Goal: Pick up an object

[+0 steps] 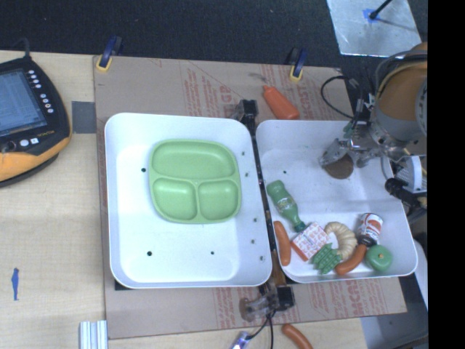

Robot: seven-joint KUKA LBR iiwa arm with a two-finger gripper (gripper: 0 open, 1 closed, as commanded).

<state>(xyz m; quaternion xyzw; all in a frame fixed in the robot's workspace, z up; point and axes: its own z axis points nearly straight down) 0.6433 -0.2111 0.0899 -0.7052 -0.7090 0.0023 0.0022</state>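
Note:
My gripper (347, 153) hangs low over the back part of the right bin (305, 133), under the grey arm with its orange band (401, 97). A brown rounded object (339, 169) lies right under it, partly covered by the gripper; whether it is held is unclear. Along the bin's front lie a green bottle (285, 205), an orange carrot-like piece (282, 241), a red-and-white packet (311, 241), a green knobbly toy (327, 259), a tan curled pastry (341, 233), a small can (370, 227), a green apple (378, 257) and a sausage (350, 261).
The left bin (131, 253) holds a green divided plate (195, 180). An orange carrot (280, 103) lies on the cardboard behind the bins, and another orange piece (298, 335) lies in front. A teach pendant (25, 118) sits at far left. Cables (341, 86) run near the arm.

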